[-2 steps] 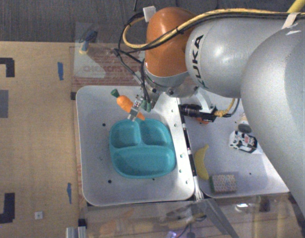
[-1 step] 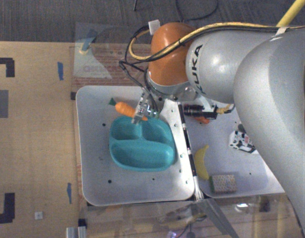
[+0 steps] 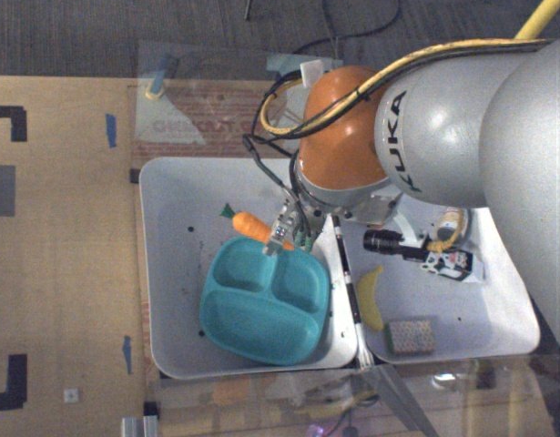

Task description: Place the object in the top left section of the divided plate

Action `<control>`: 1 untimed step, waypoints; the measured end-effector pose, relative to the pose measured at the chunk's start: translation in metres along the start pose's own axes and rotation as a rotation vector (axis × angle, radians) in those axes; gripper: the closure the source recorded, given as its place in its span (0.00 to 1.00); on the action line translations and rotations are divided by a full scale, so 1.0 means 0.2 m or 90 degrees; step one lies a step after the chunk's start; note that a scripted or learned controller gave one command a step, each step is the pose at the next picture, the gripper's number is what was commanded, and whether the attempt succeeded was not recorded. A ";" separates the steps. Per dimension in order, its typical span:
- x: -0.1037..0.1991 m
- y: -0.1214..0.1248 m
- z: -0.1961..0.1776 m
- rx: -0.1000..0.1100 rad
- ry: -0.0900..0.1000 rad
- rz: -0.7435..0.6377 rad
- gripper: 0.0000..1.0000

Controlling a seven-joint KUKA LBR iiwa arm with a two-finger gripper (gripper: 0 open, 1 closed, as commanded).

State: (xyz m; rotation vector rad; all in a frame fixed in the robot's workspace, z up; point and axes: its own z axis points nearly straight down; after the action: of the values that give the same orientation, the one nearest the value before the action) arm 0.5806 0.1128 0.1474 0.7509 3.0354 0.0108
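Observation:
A teal divided plate (image 3: 227,333) lies in the left bin (image 3: 170,271), with two small sections on its far side and one large section nearer the front. An orange carrot (image 3: 250,226) with a green top lies at the plate's far left rim, pointing up-left toward the bin floor. My gripper (image 3: 289,237) hangs from the orange wrist right at the carrot's right end, above the plate's far edge. The wrist hides the contact, so I cannot tell whether the carrot is held.
The right bin (image 3: 498,330) holds a yellow banana (image 3: 371,299) near the divider and a speckled sponge block (image 3: 410,335) toward the front. The big grey arm covers the upper right of the view. The wooden bench lies to the left.

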 end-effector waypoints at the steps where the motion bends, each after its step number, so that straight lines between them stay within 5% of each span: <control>1: -0.10 -0.08 -0.19 0.004 0.005 -0.046 1.00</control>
State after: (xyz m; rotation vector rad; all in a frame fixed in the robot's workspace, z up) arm 0.5892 0.0891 0.1858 0.6436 3.0693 0.0042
